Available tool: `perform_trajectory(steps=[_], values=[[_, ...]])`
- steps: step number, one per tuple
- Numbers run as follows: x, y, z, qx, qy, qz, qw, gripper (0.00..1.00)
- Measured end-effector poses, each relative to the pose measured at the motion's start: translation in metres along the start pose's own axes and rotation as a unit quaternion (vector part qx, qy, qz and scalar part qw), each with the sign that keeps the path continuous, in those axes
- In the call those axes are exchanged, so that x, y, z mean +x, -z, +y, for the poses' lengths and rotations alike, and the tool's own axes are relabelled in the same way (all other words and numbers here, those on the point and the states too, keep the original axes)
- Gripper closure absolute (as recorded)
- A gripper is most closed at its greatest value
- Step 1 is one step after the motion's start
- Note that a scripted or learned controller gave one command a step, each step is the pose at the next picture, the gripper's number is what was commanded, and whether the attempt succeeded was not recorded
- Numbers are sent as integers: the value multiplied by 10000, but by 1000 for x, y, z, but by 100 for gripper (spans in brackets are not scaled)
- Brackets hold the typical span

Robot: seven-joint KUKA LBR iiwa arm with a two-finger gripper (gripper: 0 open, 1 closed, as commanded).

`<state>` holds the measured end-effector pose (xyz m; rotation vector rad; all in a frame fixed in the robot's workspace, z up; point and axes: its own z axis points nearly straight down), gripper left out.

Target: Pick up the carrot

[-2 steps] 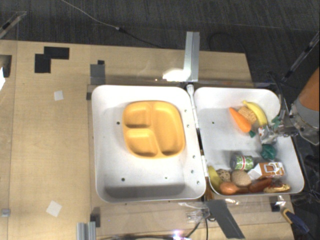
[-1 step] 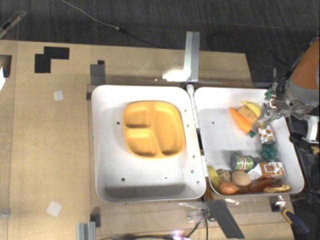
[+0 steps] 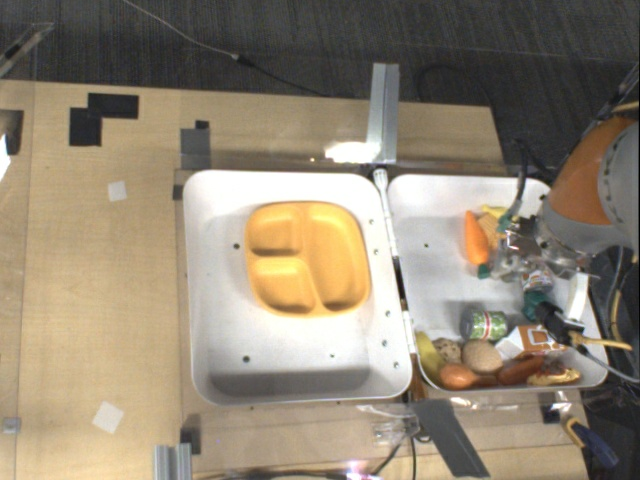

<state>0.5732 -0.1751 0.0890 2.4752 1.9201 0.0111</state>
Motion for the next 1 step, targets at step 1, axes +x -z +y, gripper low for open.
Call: perform_trajectory(steps=[1], values=[[23, 15, 32, 29, -1034, 0, 9946, 100]])
